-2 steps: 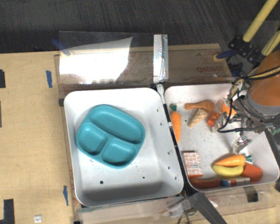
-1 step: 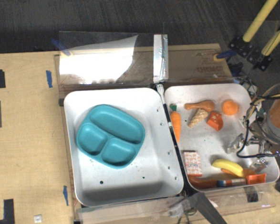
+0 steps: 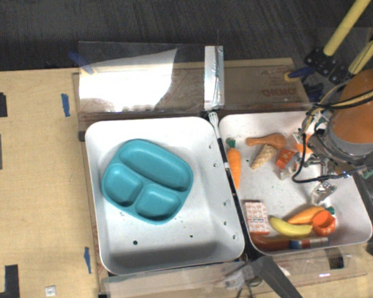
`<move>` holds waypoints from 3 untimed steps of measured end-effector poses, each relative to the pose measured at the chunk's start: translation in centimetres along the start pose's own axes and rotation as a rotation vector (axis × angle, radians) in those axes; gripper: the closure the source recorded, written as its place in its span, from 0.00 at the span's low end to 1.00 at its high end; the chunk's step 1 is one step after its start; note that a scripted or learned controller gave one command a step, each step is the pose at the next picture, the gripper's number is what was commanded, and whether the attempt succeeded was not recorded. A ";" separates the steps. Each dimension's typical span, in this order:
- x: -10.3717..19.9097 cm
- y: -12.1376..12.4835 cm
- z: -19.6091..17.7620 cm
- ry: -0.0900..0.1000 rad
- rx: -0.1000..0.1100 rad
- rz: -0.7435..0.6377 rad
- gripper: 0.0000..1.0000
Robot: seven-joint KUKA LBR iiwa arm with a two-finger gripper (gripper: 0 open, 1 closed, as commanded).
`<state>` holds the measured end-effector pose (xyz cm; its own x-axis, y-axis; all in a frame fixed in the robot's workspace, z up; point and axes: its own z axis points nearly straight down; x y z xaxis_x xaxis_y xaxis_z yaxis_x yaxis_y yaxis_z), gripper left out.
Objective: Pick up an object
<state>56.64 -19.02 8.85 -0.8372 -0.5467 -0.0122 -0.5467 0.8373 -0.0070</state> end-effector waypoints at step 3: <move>-9.4 -1.6 -1.3 -0.012 0.005 -0.054 1.00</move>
